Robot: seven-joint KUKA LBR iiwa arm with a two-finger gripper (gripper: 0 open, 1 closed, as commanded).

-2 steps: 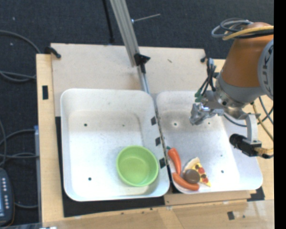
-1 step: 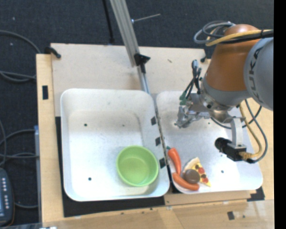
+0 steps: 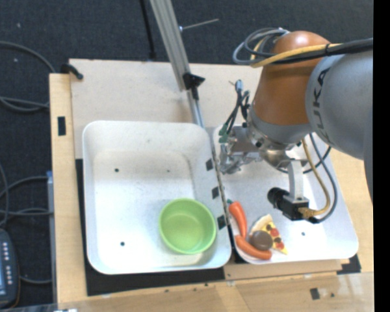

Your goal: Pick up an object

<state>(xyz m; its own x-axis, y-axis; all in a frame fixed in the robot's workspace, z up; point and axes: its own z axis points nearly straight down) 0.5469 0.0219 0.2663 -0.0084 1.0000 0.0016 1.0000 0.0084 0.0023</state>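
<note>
Okay, from my console I take the green bowl [image 3: 187,225] as my reference. It stands upright, mouth up, in the left bin [image 3: 117,130], close to the wall shared with the right bin [image 3: 325,226].

Up and to the right of the bowl, the gripper [image 3: 229,158] hangs at that shared wall, on the right bin's side. The grey arm [image 3: 341,103] and its orange band [image 3: 289,83] loom farther right of the bowl. I cannot tell whether the claw is apart or together, because its tip is lost among cables and the bin edge.

The pickable pieces lie to the right of the bowl, just across the wall. One carrot [image 3: 239,217] lies nearest the bowl, running lengthwise, below the gripper and apart from it. A second carrot [image 3: 252,247] lies crosswise, lower right of the bowl. A brown round piece [image 3: 262,240] touches it, and a pizza slice [image 3: 271,228] sits just beyond, farthest from the bowl. Far above the bowl, a metal rail [image 3: 172,38] slants across the bench [image 3: 117,90].
</note>
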